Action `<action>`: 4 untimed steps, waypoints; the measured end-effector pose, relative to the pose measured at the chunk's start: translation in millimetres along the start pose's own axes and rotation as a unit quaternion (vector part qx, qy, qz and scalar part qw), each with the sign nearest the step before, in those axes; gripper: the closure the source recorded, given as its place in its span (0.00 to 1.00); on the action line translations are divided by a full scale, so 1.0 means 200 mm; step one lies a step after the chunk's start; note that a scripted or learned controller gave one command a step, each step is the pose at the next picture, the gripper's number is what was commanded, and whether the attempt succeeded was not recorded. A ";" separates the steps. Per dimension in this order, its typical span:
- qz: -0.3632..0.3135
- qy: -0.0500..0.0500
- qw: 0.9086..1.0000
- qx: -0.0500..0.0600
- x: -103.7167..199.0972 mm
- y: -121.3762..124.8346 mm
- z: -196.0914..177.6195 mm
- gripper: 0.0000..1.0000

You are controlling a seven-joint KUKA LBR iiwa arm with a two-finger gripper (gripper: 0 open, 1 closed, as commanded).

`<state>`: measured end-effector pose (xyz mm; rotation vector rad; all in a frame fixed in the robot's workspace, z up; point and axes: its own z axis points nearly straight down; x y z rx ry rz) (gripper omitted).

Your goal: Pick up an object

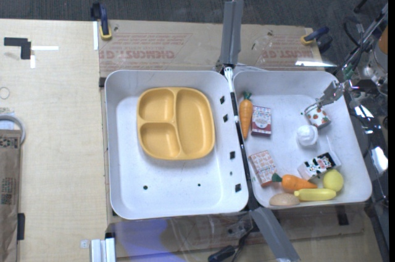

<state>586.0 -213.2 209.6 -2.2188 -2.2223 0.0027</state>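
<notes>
Pincer (326, 102) sits low at the right bin (290, 85) rim, tips right beside a small can (319, 117), presumably lined up for a grasp; whether its fingers are spread or closed on the can I cannot tell.
</notes>
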 end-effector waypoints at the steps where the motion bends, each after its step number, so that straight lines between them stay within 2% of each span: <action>1: 0.000 0.000 1.000 0.000 0.00 0.00 0.00 0.00; 2: -0.019 0.006 1.000 -0.002 0.01 0.12 0.59 0.00; 3: -0.019 0.002 1.000 -0.001 -0.01 0.12 0.54 1.00; 4: -0.022 0.000 1.000 -0.001 0.38 0.19 -0.06 1.00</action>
